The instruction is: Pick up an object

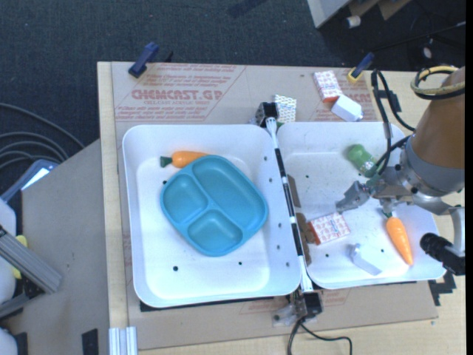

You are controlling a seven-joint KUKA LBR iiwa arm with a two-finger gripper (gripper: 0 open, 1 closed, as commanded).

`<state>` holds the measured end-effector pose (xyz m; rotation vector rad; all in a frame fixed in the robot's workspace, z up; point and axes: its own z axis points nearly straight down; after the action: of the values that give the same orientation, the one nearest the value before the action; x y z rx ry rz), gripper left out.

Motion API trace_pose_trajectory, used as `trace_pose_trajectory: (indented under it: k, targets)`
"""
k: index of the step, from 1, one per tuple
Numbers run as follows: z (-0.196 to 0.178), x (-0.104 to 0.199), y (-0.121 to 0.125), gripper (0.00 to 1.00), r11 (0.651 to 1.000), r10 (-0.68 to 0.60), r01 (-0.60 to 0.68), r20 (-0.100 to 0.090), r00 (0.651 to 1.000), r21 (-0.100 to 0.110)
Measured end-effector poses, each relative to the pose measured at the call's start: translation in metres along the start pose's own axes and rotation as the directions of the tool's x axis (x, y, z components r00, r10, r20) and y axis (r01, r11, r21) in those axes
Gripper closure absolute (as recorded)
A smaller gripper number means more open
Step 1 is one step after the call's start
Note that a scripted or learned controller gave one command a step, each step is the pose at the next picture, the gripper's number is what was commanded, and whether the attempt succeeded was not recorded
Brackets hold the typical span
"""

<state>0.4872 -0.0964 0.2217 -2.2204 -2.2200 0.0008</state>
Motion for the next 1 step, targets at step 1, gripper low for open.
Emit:
trace_pose_trajectory:
  k: [1]
  targets:
    - [-0.0150, -0.0656, 0.0617, 0.00, 1.000, 0.001, -0.001, 0.002, 1.000, -0.003]
